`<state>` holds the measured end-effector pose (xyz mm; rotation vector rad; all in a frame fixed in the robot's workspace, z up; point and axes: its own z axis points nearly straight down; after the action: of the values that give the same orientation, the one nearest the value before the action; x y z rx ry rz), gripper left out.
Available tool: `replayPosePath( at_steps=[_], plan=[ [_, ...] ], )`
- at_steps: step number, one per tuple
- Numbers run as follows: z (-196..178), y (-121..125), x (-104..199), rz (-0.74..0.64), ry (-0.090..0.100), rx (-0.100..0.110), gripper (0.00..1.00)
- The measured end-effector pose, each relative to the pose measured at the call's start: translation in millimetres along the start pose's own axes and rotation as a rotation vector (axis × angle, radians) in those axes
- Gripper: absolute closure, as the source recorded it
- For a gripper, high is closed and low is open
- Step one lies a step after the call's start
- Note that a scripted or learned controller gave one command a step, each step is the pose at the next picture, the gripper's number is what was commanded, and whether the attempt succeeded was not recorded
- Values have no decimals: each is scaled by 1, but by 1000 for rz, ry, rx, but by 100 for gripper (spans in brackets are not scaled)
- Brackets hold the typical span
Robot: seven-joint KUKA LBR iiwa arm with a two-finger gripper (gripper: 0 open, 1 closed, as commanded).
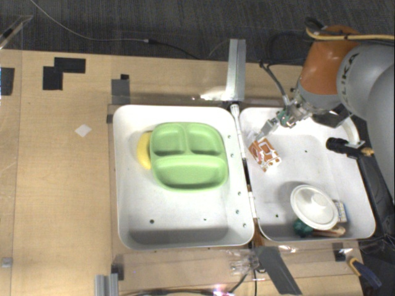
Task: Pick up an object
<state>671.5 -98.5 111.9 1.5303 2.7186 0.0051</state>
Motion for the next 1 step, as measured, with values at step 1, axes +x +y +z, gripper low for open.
replayPosePath(
  at_steps=[1],
  plan=[
    [-77,5,68,-26,13,5,0]
  ],
)
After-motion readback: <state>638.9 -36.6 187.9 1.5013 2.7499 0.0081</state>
